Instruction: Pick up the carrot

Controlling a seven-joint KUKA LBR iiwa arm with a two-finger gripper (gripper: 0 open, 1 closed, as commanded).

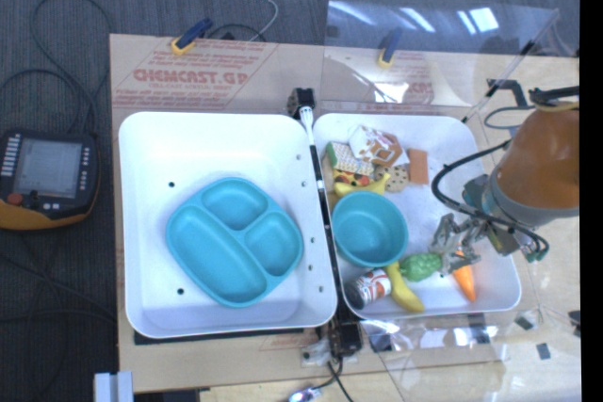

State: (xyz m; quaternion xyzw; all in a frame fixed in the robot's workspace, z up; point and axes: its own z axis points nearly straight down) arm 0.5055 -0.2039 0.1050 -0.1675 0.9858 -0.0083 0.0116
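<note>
We see the small, tapered orange carrot [464, 282] lying in the right bin [490, 301] just beside our end effector [459, 245], whose grip we cannot tell.

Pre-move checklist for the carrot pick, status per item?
1. Target located: the small orange carrot lies near the front right corner of the right white bin. Ok.
2. Gripper position: just above the carrot in the view, close to it. Ok.
3. Carrot between the fingers: cannot tell.
4. Neighbours: a green toy vegetable sits just left of the gripper and could be caught. Not ok.
5. Round blue bowl and yellow banana: apart from the carrot. Ok.
6. Bin wall: carrot lies close to it, tight for a finger. Cannot tell.
</note>
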